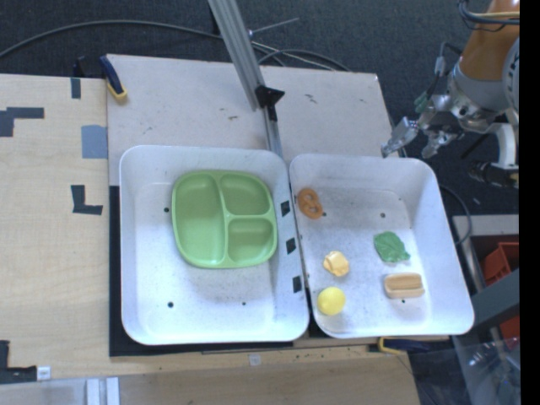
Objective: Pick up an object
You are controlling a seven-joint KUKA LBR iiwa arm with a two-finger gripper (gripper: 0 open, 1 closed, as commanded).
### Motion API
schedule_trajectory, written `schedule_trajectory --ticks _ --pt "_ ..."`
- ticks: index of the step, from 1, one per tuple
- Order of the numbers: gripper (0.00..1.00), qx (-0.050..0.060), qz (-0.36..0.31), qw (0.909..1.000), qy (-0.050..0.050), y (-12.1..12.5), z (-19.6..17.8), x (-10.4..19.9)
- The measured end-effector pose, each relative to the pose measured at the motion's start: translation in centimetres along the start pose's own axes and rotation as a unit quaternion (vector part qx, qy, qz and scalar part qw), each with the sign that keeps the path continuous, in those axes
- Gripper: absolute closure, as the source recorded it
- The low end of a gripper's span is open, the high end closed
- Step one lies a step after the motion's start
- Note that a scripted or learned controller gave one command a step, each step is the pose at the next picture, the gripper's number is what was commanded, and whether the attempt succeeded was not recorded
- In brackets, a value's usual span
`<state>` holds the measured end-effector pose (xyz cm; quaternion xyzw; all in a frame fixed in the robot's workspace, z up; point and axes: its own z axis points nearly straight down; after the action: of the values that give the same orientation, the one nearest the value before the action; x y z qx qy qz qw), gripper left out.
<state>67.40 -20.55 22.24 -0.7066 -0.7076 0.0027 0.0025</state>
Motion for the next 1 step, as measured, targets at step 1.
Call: schedule_trajectory --ticks 1 --pt "0.00 0.000 -0.001 1.0000 0.000 0.33 6.45 0.25"
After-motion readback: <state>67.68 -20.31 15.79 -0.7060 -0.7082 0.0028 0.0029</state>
